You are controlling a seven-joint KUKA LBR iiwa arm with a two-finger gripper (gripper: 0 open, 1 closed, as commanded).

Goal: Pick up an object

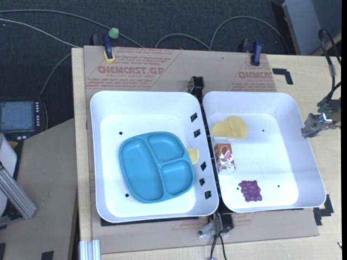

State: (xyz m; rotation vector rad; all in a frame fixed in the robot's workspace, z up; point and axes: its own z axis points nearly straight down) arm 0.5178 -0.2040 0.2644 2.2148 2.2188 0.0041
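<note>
We sit at the approach step: our gripper point(316, 124) hovers off the right bin's point(303, 145) right edge, its state unclear. Next we must reach in toward the grapes point(250, 190) near the front edge.

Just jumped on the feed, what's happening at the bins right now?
Nothing is being handled at this moment. The gripper sits at the right bin's outer rim, over the bench, away from the items. That bin holds a yellow piece, a small printed packet and purple grapes. The left bin holds a blue divided plate with a small yellow item beside it.
</note>
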